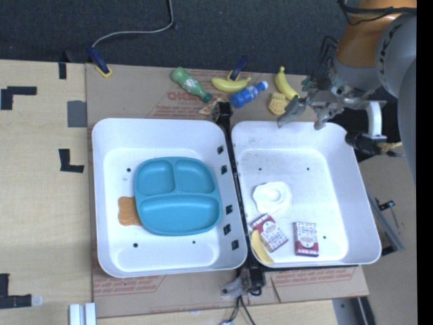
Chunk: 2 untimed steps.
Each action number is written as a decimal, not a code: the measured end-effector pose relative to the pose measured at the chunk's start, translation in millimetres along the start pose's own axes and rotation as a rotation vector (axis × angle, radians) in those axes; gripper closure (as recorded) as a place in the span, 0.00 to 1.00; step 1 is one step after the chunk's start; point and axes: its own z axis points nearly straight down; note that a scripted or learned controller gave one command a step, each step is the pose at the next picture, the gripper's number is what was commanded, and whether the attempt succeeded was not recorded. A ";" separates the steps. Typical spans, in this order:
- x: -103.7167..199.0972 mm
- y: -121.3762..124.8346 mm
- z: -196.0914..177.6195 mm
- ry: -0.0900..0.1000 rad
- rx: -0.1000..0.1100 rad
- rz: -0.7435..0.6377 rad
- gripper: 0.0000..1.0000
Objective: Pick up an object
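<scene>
My gripper hangs open over the far rim of the right bin, its two dark fingers spread with nothing between them. Inside that bin lie a white fried egg, a small red-and-white box, a second red box and a yellow banana piece near the front left corner. The left bin holds a blue divided plate with a tan toast slice tucked beside its left edge.
Behind the bins on the cardboard lie a green bottle, a banana, a blue bottle, another banana and a yellow waffle-like piece. A black cable runs along the divider between the bins.
</scene>
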 end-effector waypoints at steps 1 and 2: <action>35.1 -2.5 92.7 0.001 0.003 0.000 0.00; 37.7 -26.2 139.7 -0.001 -0.002 0.000 0.00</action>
